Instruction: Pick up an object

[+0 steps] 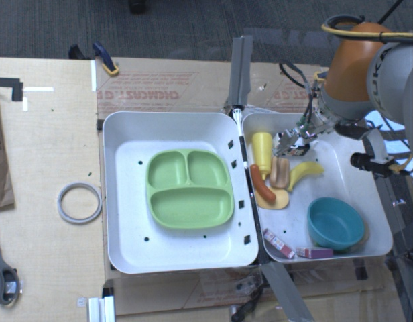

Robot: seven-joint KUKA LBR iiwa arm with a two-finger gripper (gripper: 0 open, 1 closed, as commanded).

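1. Two white bins side by side on the bench: left bin [119, 200], right bin [374, 243].
2. In the left bin, a green divided plate [190, 188], lying flat near the middle.
3. In the right bin, toward 10 o'clock of its floor: a yellow cylinder [261, 149], upright along the left wall.
4. Just below it, toward 6 o'clock: a red sausage-shaped piece [262, 184], a tan block [280, 172] and a banana [305, 173], clustered and touching.
5. Toward 5 o'clock in the same bin: a blue bowl [335, 223], apart from the cluster.
6. Along the near wall at 6 o'clock: a small pink-and-white packet [281, 245].
7. Gripper [292, 143] low over the right bin, at 12 o'clock of the tan block and banana, reached in from 3 o'clock.
8. Finger spread too cluttered to make out; nothing visibly held.
9. On the bench at 9 o'clock of the left bin: a grey ring [80, 202].
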